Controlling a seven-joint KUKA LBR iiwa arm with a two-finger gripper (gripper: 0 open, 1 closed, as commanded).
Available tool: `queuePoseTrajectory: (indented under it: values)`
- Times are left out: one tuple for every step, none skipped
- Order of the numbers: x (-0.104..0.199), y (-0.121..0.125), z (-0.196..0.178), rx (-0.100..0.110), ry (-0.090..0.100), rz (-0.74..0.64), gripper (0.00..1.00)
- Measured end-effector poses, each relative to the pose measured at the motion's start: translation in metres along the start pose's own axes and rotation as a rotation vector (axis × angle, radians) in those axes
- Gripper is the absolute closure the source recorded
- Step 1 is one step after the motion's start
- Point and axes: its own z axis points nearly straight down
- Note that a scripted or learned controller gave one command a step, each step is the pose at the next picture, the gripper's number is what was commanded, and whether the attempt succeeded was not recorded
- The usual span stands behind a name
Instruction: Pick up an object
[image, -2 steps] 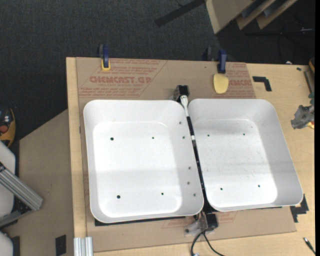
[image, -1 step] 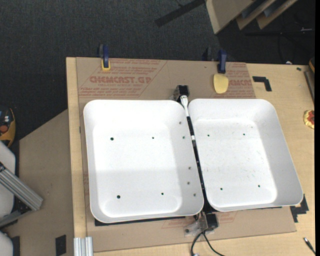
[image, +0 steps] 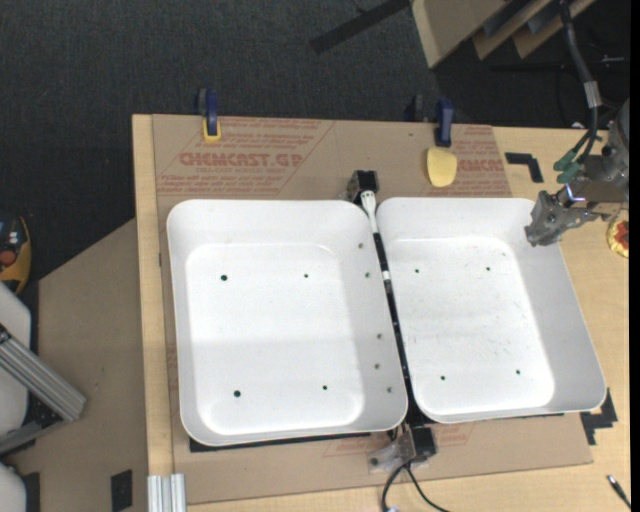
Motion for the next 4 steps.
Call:
queuePoseTrajectory:
  values:
    - [0.057, 0.003, 0.117, 0.000, -0.003, 0.006, 1.00]
    - [0.089, 0.048, -0.021, -0.033, -0.007, 0.005, 1.00]
    - [0.154, 0.085, 0.072, -0.006, -0.005, 0.005, 1.00]
    - [0.196, 0.050, -0.109, -0.035, -0.002, 0.005, 1.00]
